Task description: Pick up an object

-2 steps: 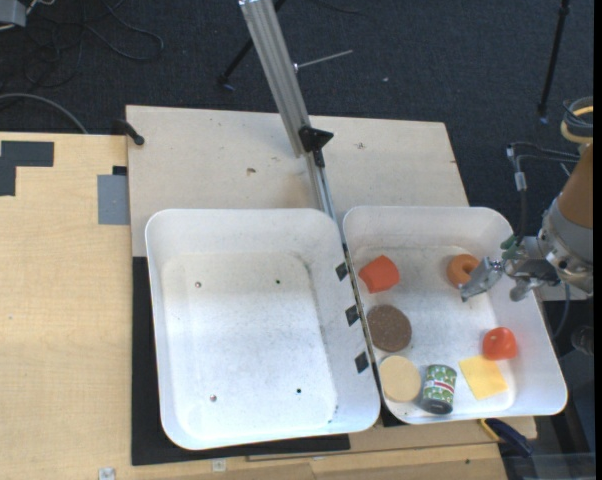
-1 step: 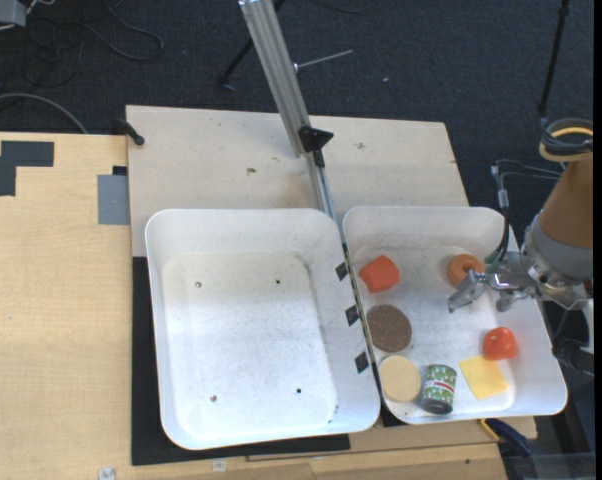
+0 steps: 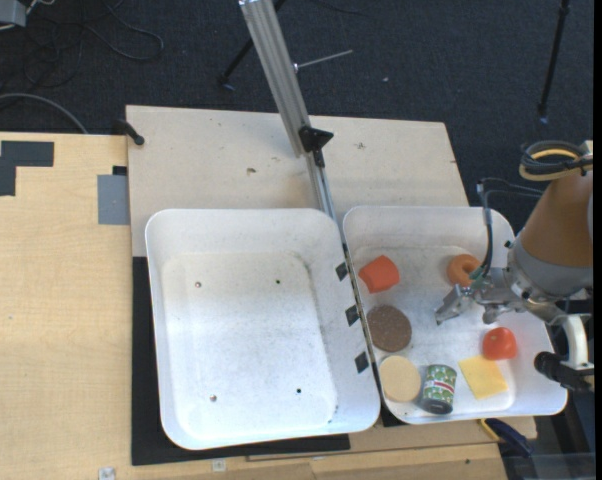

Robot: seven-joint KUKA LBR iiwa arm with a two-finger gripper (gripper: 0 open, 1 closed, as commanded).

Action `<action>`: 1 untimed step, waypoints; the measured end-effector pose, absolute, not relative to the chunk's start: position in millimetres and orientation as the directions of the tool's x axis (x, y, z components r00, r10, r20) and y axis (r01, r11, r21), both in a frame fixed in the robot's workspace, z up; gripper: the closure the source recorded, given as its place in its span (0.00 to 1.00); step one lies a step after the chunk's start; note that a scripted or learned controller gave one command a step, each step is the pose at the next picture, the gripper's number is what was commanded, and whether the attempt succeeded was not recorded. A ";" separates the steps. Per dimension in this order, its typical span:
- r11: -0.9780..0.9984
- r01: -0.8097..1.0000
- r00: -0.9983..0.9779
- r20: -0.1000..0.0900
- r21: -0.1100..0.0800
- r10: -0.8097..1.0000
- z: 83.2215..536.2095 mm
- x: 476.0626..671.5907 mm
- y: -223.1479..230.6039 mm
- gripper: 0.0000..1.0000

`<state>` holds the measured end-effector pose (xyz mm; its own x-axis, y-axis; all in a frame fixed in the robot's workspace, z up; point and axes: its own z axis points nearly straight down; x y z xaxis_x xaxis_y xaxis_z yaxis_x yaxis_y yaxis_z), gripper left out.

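We are looking down on two shallow white bins sitting side by side on the bench. The left bin [image 3: 241, 328] is lying under our eye first; to its right, the right bin [image 3: 421, 223] is carrying all the objects. Along its left side an orange-red block [image 3: 379, 273] is sitting toward the far end, a brown disc [image 3: 389, 328] is lying nearer, and a tan disc [image 3: 400, 378] is lying nearest, just beside a small green-labelled can [image 3: 439, 388] that is resting on its side. Right of the can a yellow block [image 3: 484, 377] is lying near the bin's near rim, with a red rounded object [image 3: 499, 343] just beyond it. An orange ring-shaped object [image 3: 463, 267] is sitting farther back, close to the gripper [image 3: 459, 301], which is reaching in from the right and hanging over the bin's middle. We are seeing metal fingers [image 3: 449, 309] pointing left and down, but we cannot tell how far apart they are standing, nor whether anything is sitting between them
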<state>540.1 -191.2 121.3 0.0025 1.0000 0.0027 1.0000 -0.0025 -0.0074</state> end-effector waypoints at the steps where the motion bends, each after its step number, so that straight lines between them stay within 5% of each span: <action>1: -0.007 1.000 0.007 0.001 -0.004 1.000 133.9 540.6 -192.6 1.00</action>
<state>540.6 -192.6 133.9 0.0074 1.0000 0.0014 1.0000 -0.0074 -0.0041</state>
